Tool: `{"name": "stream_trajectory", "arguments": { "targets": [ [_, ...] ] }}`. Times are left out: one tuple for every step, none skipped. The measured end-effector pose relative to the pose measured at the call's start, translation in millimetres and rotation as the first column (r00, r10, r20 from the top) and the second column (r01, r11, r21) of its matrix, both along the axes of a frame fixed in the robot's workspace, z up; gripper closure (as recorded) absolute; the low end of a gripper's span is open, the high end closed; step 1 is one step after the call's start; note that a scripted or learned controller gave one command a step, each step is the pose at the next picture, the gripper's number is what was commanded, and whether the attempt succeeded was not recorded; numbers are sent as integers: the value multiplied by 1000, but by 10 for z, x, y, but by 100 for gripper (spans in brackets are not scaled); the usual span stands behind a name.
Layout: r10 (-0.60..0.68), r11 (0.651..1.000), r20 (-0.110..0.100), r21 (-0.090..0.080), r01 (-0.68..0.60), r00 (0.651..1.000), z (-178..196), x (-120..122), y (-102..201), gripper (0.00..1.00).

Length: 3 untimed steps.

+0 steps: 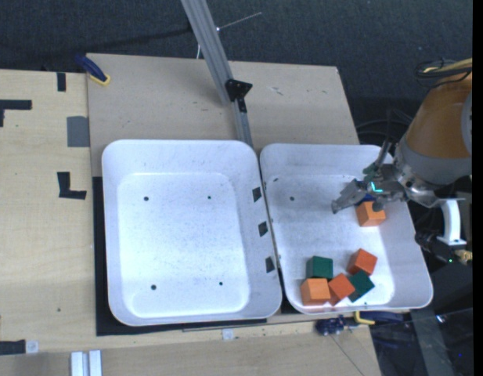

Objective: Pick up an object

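A: White plastic, both shallow bins; the left bin (pixel 182 229) sits mid-frame, with dark specks and small dots on its floor.

B: And the right bin (pixel 292 210)?

A: At its lower edge a cluster: an orange foam cube (pixel 315 291), a dark green cube (pixel 320 267) above it, more orange and green pieces (pixel 357 276) just beside.

B: Where is the gripper?

A: The grey two-finger gripper (pixel 365 192) hangs in the right bin's upper right. A lone orange block (pixel 371 214) lies just below and slightly right of its tip, touching or nearly so.

B: Gripped?

A: I cannot tell; the fingers blur together, so their spread is unreadable. The block looks roughly square, with no clear long axis.

B: Room?

A: Open floor to its left, the bin wall near on the right.
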State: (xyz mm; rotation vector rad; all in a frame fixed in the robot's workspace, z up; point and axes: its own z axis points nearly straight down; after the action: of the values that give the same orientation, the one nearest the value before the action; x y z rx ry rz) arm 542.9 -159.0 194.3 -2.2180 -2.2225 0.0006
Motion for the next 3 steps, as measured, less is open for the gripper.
{"name": "stream_trajectory", "arguments": {
  "targets": [
    [-1, 1000, -4, -1, 1, 1000, -456, 39, -27, 0],
    [-1, 1000, -6, -1, 1, 1000, -1000, 21, -19, 0],
    [1, 1000, -2, 0, -1, 1000, -871, 34, -12, 100]
  ]
}}
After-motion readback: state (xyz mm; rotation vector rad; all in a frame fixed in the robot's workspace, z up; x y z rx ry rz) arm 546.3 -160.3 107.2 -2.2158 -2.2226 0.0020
